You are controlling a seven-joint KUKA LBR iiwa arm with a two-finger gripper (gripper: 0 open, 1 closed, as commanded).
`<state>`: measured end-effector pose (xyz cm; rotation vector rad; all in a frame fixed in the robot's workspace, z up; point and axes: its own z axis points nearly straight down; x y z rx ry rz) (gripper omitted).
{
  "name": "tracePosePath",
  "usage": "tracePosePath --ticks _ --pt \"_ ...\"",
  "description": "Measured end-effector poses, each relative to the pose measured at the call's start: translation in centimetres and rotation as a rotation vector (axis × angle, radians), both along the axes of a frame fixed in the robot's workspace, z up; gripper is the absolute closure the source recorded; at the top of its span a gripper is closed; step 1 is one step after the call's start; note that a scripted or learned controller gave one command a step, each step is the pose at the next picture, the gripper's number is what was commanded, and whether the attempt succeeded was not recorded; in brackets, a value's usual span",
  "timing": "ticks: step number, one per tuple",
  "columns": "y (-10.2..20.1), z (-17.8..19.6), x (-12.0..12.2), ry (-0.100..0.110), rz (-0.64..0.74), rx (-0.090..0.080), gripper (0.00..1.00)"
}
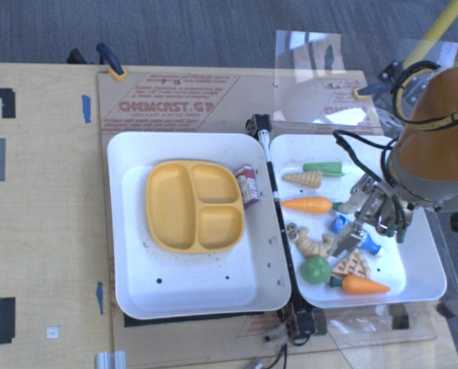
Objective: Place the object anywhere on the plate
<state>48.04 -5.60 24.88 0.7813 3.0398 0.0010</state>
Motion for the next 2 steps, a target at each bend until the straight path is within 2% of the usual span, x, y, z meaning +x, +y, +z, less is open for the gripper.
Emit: tracePosePath --ticks 2 --pt "0.00 0.00 0.00 0.000 0.000 0.000 0.00"
